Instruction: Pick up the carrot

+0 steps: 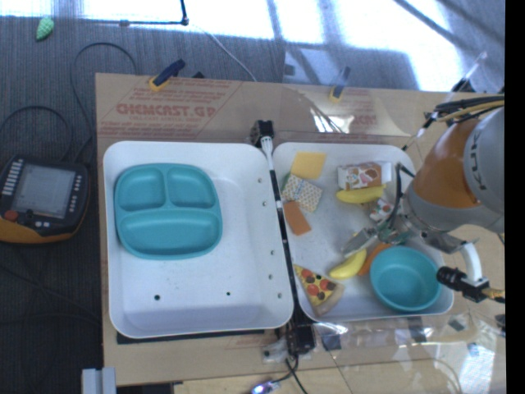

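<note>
Moving left to right across the right bin, you reach the carrot, a sliver of orange wedged between the lower banana and the blue bowl. The claw hangs just above it; its opening can't be judged.

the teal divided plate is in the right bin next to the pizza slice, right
No. The camera view shows the teal divided plate in the left bin. The pizza slice lies in the right bin.
</note>
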Available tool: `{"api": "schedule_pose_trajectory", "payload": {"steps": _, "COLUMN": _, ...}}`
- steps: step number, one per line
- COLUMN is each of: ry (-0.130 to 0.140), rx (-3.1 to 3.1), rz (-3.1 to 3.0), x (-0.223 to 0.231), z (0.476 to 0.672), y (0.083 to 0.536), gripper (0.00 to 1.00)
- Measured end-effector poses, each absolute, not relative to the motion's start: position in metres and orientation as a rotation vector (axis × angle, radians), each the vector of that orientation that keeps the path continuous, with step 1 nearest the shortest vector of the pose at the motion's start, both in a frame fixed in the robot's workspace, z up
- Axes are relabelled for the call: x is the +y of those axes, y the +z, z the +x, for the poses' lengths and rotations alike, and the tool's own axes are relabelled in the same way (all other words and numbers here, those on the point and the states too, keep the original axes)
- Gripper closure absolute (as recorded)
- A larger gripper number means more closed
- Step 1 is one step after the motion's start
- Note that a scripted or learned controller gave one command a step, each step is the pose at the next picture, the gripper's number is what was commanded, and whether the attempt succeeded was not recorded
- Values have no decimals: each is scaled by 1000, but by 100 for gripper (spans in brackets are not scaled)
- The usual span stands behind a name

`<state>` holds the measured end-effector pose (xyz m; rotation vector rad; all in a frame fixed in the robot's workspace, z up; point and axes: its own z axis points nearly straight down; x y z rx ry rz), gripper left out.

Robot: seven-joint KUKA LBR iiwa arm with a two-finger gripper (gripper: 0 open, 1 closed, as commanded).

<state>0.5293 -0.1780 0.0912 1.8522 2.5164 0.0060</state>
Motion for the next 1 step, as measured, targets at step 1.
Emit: {"api": "schedule_pose_trajectory", "payload": {"steps": 1, "ry": 7, "rx": 2514, "rz": 1843, "x": -177, "z": 532, "y": 102, "gripper": 100}}
